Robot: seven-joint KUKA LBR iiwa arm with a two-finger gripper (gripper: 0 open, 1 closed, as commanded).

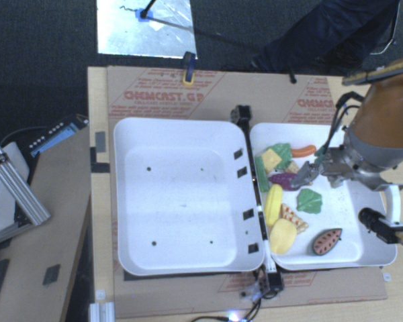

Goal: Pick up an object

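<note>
Contents, right bin [373, 252]: small toy foods, clustered against the bin's left wall.
- Purple piece [284, 179], mid-cluster, just beside the pincer tip.
- Yellow block [272, 159] on a green leafy piece [279, 151], at the far end of the cluster.
- Orange carrot-like piece [303, 151], near the bin's far wall.
- Green leaf-shaped piece [309, 200], about mid-bin, apart from the wall.
- Long yellow piece [273, 204] lying along the left wall; beside it a tan, cross-hatched piece [293, 217].
- Rounded yellow piece [283, 237] toward the near left corner.
- Dark brown oval piece [326, 241] near the near wall, apart from the rest.

Pincer [306, 173]: low over the cluster's upper part, tip pointing toward the bin's left wall, next to the purple piece. Whether it is released, clenched or grasping anything cannot be told; no item is visibly between its fingers.

Arm [383, 123]: grey with orange band, entering over the right bin's right side.

Left bin [131, 180]: white, shallow, touching the right bin along a shared edge.

Worktop [208, 86]: brown printed board under both bins; yellow clamp [188, 72] at its far edge.
</note>
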